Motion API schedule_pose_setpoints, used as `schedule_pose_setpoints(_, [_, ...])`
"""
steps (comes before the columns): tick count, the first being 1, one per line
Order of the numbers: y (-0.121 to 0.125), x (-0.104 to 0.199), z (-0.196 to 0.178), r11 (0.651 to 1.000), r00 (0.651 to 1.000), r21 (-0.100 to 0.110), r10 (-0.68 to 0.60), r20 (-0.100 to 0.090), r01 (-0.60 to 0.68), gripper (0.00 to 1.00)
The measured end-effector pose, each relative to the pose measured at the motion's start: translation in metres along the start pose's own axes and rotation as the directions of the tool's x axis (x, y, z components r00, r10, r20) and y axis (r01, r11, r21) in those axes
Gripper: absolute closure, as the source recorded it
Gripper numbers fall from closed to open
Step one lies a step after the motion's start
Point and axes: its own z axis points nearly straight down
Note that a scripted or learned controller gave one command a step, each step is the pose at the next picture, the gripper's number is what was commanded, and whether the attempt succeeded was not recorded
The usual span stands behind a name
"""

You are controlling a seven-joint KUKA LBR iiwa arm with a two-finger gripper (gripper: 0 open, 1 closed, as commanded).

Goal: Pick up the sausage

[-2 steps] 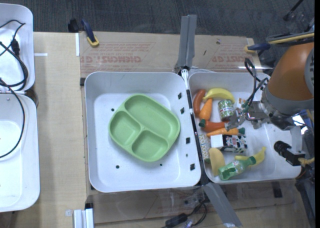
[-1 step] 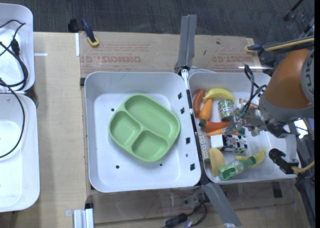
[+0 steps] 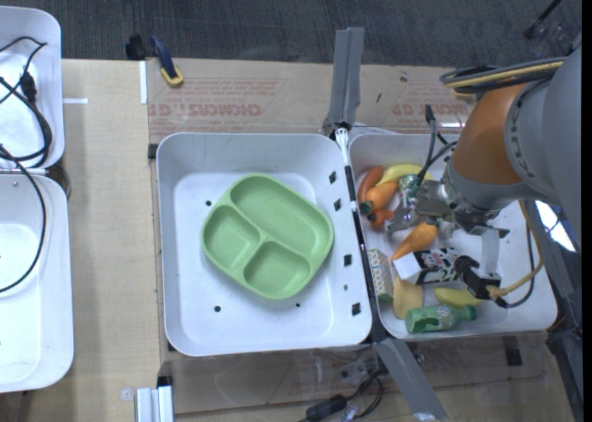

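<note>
The sausage (image 3: 368,181), a reddish-orange elongated piece, lies slanted against the left wall of the right bin (image 3: 518,318), near its far end. An orange toy food piece (image 3: 383,195) rests right beside it. My gripper (image 3: 409,211) hangs low over the right bin, just right of the sausage and these orange pieces, with nothing seen between its fingertips. The grey arm with its orange band (image 3: 486,142) reaches in from the right above it.
The right bin also holds a yellow banana (image 3: 401,172), an orange carrot (image 3: 413,238), a black-and-white carton (image 3: 435,266), a yellow piece (image 3: 405,298), a green bottle (image 3: 440,318) and a wrapped bar (image 3: 380,272). In the left bin (image 3: 185,318) sits a green divided plate (image 3: 267,236).
</note>
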Motion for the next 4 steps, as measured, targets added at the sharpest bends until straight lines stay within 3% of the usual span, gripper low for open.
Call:
schedule_pose_setpoints(1, [0.000,-0.001,-0.007,1.000,1.000,0.003,0.002,0.000,-0.002,1.00])
schedule_pose_setpoints(2, [0.000,-0.001,-0.007,1.000,1.000,0.003,0.003,0.001,-0.003,0.00])
schedule_pose_setpoints(3, [0.010,0.016,-0.101,0.954,0.954,-0.002,-0.301,0.002,0.301,0.00])
schedule_pose_setpoints(4, [0.025,0.002,-0.022,0.931,0.931,-0.001,-0.366,0.001,0.366,0.00])
